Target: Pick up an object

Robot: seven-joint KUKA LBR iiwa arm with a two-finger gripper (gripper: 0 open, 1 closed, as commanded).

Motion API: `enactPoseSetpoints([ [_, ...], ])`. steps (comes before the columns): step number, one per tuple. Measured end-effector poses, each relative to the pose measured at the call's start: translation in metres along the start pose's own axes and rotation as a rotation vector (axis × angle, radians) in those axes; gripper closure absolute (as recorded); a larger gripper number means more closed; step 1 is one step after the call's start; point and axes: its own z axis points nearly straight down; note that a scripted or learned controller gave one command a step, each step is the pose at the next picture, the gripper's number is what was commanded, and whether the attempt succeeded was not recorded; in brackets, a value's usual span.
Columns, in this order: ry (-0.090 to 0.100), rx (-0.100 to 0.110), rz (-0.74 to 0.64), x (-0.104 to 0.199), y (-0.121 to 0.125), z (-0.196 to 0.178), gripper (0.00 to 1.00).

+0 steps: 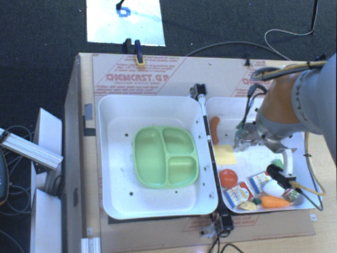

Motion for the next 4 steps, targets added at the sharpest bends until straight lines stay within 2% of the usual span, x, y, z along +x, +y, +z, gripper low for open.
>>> enactPoseSetpoints([
  [1, -0.002, -0.001, 0.001, -0.082, -0.01, -0.126, 1.0],
  [2, -0.001, 0.0, 0.001, -0.081, -0.01, -0.126, 0.0],
  [3, 0.0, 0.003, 0.0, -0.056, -0.001, 0.009, 0.0],
  [4, 0.0, 0.003, 0.002, -0.035, -0.063, 0.011, 0.0],
])
